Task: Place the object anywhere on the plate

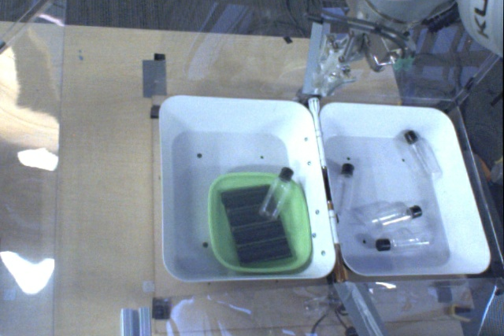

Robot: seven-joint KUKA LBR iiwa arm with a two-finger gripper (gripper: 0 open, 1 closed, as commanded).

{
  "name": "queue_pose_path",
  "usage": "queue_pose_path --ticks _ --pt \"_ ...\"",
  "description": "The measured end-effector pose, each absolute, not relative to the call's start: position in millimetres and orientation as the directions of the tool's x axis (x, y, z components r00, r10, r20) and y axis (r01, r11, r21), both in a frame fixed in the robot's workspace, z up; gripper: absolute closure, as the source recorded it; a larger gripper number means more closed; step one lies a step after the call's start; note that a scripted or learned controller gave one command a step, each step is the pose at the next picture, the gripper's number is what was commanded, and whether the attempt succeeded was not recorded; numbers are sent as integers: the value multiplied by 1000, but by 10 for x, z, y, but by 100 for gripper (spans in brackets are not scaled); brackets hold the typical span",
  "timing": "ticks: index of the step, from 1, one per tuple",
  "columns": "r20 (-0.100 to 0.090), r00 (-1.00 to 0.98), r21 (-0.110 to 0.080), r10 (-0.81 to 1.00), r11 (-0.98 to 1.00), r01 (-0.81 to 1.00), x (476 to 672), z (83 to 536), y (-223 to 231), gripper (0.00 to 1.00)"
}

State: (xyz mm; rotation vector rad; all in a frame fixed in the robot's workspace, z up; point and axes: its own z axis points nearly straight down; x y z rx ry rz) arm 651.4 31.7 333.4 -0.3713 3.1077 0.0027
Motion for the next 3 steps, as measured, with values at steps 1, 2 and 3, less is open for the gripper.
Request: queue_pose_path --ticks 1,2,3 --pt "-15 -866 -5 -500 866 -500 6704 3458 -199 100" --pt "-13 -668 -9 -744 668 -744 6701 3851 -56 100" --pt "-9 -425 -6 -905 425 -905 6698 3120 457 100"
